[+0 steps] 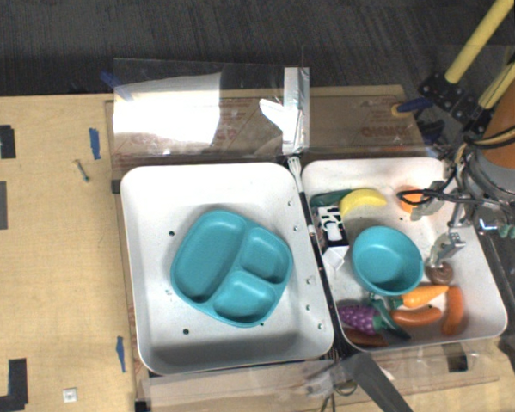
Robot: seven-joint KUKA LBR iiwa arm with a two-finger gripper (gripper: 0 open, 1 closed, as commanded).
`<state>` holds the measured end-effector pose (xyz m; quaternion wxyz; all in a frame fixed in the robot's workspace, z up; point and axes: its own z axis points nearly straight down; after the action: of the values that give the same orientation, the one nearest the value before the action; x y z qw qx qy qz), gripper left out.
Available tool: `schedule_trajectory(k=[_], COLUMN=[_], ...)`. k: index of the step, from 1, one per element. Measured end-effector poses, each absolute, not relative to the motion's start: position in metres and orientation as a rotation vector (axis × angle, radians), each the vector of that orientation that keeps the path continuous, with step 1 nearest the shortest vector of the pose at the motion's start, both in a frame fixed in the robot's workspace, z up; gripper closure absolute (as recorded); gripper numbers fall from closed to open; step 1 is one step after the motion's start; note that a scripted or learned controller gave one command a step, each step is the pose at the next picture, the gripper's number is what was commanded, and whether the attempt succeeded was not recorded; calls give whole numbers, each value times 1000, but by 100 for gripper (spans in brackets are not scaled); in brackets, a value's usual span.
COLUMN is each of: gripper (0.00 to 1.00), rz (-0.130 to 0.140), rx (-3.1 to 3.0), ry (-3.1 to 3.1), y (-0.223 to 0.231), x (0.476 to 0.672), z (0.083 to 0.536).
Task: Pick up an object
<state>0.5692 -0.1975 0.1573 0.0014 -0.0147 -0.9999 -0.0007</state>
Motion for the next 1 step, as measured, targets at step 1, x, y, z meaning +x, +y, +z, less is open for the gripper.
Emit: schedule_trajectory(k=[1], gripper=[0], rz=[4], rx=[-134], ry=[-3151], y=[-208], x=[529], z=[88])
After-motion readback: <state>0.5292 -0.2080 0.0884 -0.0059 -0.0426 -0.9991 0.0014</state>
